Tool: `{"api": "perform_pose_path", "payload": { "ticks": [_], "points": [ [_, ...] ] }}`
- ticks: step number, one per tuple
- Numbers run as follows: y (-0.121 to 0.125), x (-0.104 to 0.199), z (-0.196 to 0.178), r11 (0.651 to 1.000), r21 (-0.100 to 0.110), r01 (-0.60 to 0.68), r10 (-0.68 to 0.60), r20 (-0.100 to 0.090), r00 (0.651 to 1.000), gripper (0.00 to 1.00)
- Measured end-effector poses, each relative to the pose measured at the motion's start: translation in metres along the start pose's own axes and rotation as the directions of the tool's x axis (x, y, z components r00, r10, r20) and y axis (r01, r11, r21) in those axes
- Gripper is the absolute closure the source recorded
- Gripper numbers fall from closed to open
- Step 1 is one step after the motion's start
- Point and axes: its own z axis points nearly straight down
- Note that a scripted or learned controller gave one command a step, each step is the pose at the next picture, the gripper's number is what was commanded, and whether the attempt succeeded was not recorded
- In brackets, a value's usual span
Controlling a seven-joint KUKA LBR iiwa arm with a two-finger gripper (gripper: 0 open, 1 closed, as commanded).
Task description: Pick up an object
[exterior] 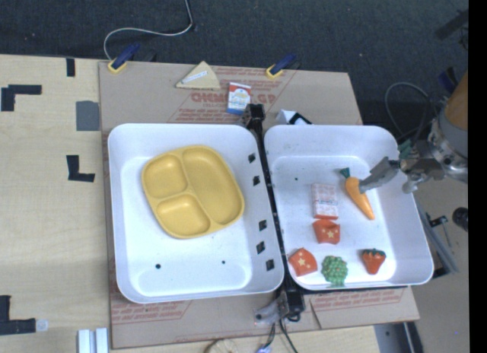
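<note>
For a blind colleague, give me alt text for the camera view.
A robot claw hovers beside a toy carrot in the right bin, which also holds toy food pieces. The left bin holds a yellow divided plate.

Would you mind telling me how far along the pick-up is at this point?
Nothing looks picked yet: the carrot, box, broccoli and the other toys all lie in the right bin. The gripper sits at that bin's right rim beside the carrot. Closing on an object and lifting remain.
</note>
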Motion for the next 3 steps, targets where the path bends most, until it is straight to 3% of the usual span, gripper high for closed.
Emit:
{"api": "perform_pose_path", "payload": {
  "ticks": [1,2,3],
  "points": [
    [0.011,0.056,0.149,1.0,0.005,0.001,-0.001,-0.002,1.0,0.0],
    [-0.007,0.054,0.183,1.0,-0.006,0.001,-0.001,0.001,1.0,0.0],
    [-0.006,0.053,0.173,1.0,-0.007,-0.001,0.001,0.003,1.0,1.0]
  ]
}}
